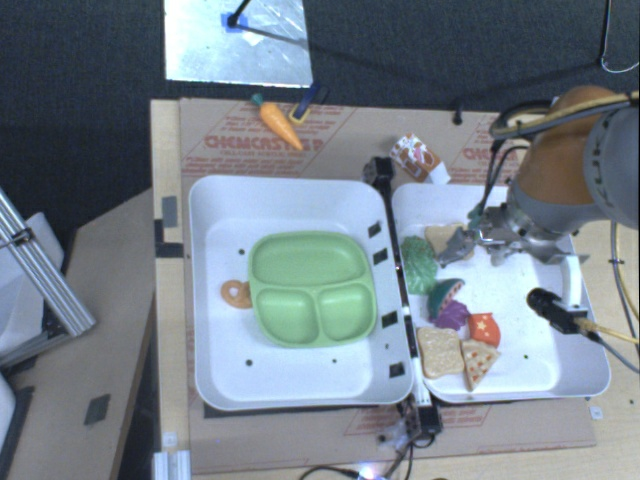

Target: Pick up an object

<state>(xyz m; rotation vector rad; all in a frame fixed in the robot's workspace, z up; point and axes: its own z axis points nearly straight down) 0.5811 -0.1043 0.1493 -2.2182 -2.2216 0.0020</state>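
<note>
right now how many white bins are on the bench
2: the left bin holds a green divided plate; the right bin holds toy food, under the arm. None seems hidden.

One fixed camera looks down from above the bench at a slant, far enough back to take in both bins whole. The left bin sits mid-frame, the right bin toward the right. The arm enters from the right. Dark floor lies beyond the far edge.

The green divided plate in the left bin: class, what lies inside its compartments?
Nothing lies in the green divided plate; all three compartments show bare. The bin floor under it is covered.
</note>
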